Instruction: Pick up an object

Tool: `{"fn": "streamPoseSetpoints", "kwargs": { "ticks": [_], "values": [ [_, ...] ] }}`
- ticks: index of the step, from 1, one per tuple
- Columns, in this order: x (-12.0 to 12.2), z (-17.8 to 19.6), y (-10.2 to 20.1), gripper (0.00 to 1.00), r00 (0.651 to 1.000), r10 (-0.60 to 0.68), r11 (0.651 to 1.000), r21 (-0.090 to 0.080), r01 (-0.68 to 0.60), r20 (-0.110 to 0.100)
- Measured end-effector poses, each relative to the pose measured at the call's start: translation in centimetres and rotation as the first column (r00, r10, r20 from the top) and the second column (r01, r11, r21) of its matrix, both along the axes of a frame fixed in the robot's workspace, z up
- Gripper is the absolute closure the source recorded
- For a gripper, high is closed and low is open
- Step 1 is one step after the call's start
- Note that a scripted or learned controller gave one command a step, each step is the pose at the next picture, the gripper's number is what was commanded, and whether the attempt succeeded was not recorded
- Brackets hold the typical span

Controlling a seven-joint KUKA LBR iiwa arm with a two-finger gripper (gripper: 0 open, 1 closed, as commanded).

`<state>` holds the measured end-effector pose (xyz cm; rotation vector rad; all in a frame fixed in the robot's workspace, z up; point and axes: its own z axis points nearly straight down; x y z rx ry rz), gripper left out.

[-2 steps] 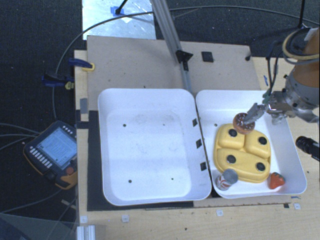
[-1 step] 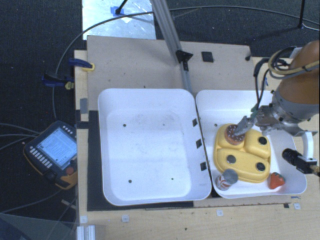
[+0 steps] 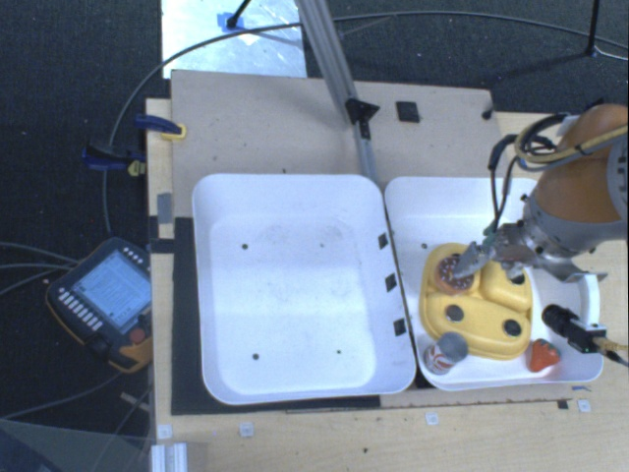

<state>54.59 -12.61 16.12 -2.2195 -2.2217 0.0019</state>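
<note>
Camera view showed the gripper [image 3: 470, 261] low in the right bin [image 3: 432, 200], tip over the yellow toy [image 3: 482, 313] (jaw state impossible to tell), toy stretching toward the bin's near-right corner.

Single fixed overhead view (slanted) over both bins [image 3: 295, 190]

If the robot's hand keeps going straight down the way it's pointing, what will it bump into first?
Probably the yellow toy in the right bin. The hand points down at the toy's upper left part, near a round brownish thing sitting there. Depth is hard to judge from above, so it may already be touching.
</note>
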Motion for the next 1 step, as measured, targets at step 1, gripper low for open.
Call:
{"fn": "streamPoseSetpoints", "kwargs": {
  "ticks": [1],
  "values": [
    [-0.23, -3.59, -0.33, 0.0, 1.0, 0.004, 1.0, 0.001, -0.004, 0.014]
  ]
}}
